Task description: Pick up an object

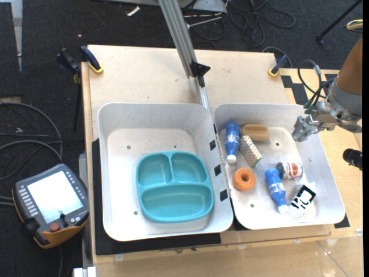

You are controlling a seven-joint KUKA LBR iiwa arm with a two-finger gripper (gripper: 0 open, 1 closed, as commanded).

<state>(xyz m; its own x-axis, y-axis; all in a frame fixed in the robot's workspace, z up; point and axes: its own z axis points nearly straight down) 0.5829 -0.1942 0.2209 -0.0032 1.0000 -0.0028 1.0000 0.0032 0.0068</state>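
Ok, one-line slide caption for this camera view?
End effector hovers at right bin's far edge above bottles, orange ring and clutter; teal divided tray sits in left bin.

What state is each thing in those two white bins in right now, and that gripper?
Teal divided tray: upright, compartments bare.
Blue bottle: lying down.
Second blue bottle: lying down.
Orange ring: lying flat.
Tan block: lying flat.
Gripper: over right bin's edge, holding nothing visible.

Left bin (115, 126): white, holding a teal divided tray (173, 186). Right bin (323, 172): white, holding two blue bottles (232, 143), an orange ring (244, 179), a tan block (256, 133), a black-and-white card (302, 199).
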